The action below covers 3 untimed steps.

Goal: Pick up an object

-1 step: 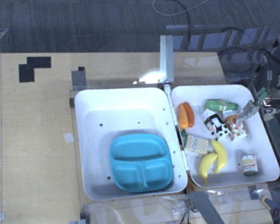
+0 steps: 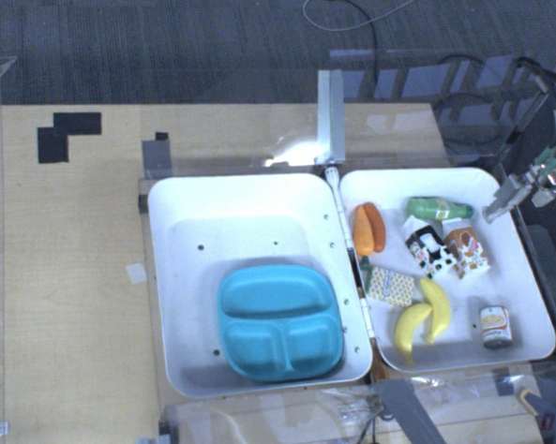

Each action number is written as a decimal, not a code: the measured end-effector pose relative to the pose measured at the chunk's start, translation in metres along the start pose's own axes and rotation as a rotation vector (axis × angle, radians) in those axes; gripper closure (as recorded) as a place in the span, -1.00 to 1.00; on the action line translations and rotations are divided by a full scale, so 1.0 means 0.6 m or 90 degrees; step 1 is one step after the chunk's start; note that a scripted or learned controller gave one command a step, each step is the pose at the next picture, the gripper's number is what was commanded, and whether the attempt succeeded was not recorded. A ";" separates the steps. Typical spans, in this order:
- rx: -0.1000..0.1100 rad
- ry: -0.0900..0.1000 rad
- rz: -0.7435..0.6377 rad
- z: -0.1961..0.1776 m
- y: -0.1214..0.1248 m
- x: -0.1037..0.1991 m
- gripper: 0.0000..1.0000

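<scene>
Two white bins (image 2: pixel 248 195): one blue divided tray (image 2: pixel 280 321), one carrot (image 2: pixel 369 228), two bananas (image 2: pixel 423 317), one can (image 2: pixel 495 326), one green bottle (image 2: pixel 439 208), maybe two small cartons (image 2: pixel 447 250), one patterned packet (image 2: pixel 390 285).

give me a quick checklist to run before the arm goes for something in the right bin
1. Gripper free of any object: ok, nothing visible between its fingers; it sits at the right bin's far right corner.
2. Finger opening: cannot tell, too small and blurred.
3. Targets in the bin: ok, carrot, green bottle, cow toy, brown-and-white carton, patterned packet, bananas and small can all lie inside.
4. An isolated target: ok, the can stands apart from the rest.
5. Clustered items: not ok, cow toy and carton touch; packet lies against the bananas.
6. Left bin: ok as a drop area, though a blue divided tray occupies its near half.
</scene>
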State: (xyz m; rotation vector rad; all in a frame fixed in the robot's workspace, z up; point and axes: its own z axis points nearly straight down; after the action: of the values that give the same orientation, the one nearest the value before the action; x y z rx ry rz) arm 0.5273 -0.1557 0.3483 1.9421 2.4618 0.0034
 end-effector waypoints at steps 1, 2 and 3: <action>0.002 0.002 -0.129 0.207 0.118 0.038 -1.00; 0.001 0.002 -0.176 0.403 0.124 0.041 -1.00; 0.000 0.002 -0.178 0.387 0.127 0.042 1.00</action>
State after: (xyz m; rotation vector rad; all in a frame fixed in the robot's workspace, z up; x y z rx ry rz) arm 0.5969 -0.1141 0.1164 1.5821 2.7098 0.0061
